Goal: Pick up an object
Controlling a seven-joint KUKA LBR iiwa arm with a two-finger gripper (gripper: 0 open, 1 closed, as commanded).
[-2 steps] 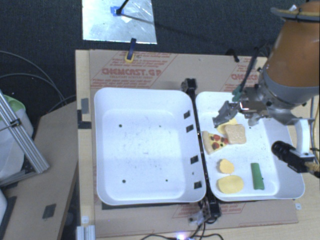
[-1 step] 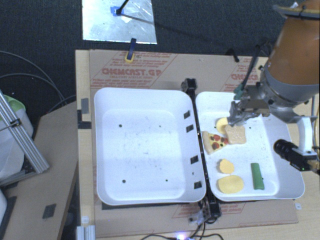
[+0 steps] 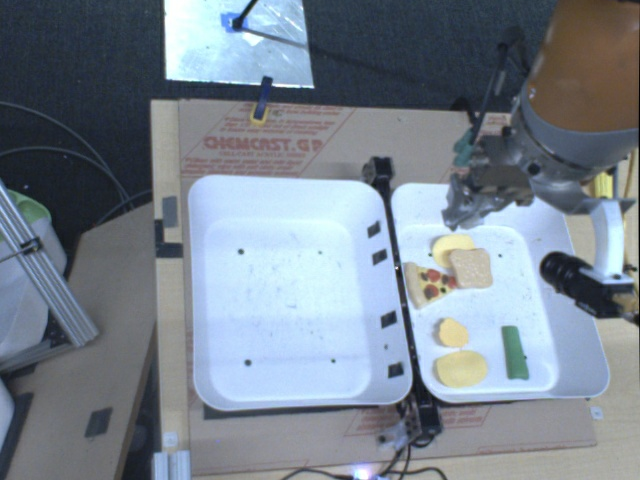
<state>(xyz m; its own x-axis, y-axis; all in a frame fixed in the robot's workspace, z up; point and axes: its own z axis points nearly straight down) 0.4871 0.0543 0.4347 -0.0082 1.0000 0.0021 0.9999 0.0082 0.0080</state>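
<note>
One grey two-finger gripper (image 3: 462,216), finger spread unclear, hovers just above-left of the tan square toast slice (image 3: 471,268).

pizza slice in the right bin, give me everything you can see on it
The pizza slice is a small toy-looking wedge, pale yellow with red dots and a hint of green on top. It lies flat on the floor of the right bin, near the left wall, with its wider end toward the toast-like brown square, close to or touching it. A yellow round piece lies just below it, apart. The gripper hangs above the bin's far edge, not touching the slice.
</note>
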